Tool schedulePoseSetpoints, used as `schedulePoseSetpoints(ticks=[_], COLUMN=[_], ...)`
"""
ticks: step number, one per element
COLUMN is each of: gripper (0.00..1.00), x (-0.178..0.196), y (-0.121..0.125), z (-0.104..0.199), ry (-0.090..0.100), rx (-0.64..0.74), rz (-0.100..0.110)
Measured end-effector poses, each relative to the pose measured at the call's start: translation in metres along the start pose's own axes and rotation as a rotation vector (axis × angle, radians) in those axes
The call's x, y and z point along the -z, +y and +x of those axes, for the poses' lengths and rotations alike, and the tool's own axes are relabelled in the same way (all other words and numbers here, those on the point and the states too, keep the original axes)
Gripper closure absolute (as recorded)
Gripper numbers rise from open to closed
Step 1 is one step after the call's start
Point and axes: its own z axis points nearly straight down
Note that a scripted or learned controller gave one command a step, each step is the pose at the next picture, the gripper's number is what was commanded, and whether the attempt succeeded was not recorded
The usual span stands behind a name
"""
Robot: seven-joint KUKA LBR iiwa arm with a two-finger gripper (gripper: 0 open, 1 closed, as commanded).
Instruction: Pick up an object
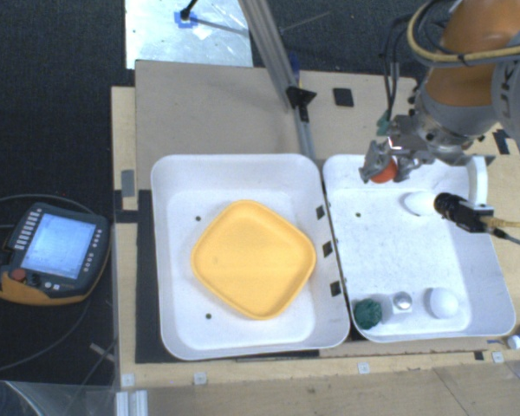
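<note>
The hand (383, 165) hung over the far corner of the right bin (494, 306), and a small orange-red thing (382, 174) sat right at its tip. It looked like the hand was closed on that thing, with the thing poking out below the fingers, but the spot was small and a bit blurry, so the hold could have been weak. If only the edge of the thing was pinched, it could have slipped out and dropped back into the bin under the hand. It could also have bumped the bin wall just beside the hand, because the hand was so close to that corner. The orange-red thing looked small, round and smooth, maybe like a little ball or a toy fruit, and a smooth round thing can roll out of a pinch easily. Other things lay away from the hand: a white oval lump (415, 203) just beside it, and, well apart at the near side of the bin, a dark green fuzzy thing (368, 312), a small silver thing (402, 301) and a white ball (442, 302). A big yellow plate (253, 259) lay in the left bin (169, 319), well apart from the hand. The bench (208, 102) behind the bins was brown.
</note>
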Motion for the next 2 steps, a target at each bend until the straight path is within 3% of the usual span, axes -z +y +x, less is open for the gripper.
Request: schedulePoseSetpoints(ticks=[2], gripper=[1.00], x=[-0.014], y=[-0.029], z=[0.108], ry=[0.000], rx=[0.001], rz=[0.002])
